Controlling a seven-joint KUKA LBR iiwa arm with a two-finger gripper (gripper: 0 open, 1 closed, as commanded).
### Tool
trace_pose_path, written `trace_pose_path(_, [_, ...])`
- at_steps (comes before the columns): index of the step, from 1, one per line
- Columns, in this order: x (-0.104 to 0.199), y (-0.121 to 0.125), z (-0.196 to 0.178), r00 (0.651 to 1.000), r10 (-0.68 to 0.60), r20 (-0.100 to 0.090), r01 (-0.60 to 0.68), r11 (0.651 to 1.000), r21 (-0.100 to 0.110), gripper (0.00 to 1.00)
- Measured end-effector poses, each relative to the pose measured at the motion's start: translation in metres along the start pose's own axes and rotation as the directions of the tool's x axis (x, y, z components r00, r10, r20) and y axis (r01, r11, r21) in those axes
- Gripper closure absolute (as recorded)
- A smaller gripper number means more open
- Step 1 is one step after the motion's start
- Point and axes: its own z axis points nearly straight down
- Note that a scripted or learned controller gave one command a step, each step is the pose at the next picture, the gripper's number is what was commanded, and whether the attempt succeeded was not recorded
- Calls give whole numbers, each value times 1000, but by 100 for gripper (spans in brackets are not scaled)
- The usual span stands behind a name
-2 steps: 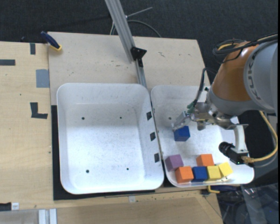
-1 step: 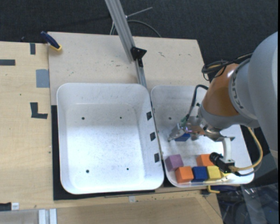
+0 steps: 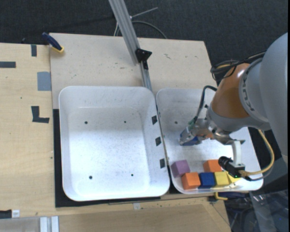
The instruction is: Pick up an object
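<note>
While the hand (image 3: 189,137) hangs low in the right bin (image 3: 171,103), grip state unclear, it should centre over the purple block (image 3: 180,167) before closing

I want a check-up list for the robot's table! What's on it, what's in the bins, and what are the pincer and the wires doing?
Surface: wooden bench bearing two white bins, left bin and right bin.
Job's things: purple block, two orange blocks, blue block and yellow block, all at the right bin's near end.
Clutter: blue-and-yellow tool on the bench's far side.
Grippers: pincer low in the right bin, away from the blocks.
Cables: black cable behind the bench; yellow cable along the arm.
Surroundings: slanted metal pole, dark floor.
</note>
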Motion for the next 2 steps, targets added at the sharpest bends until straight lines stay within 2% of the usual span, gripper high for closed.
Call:
trace_pose_path(1, [72,27,-96,1000,-7,-2,7,1000,-11,100])
trace_pose_path(2, [161,59,-91,1000,-8,-3,8,1000,-4,100])
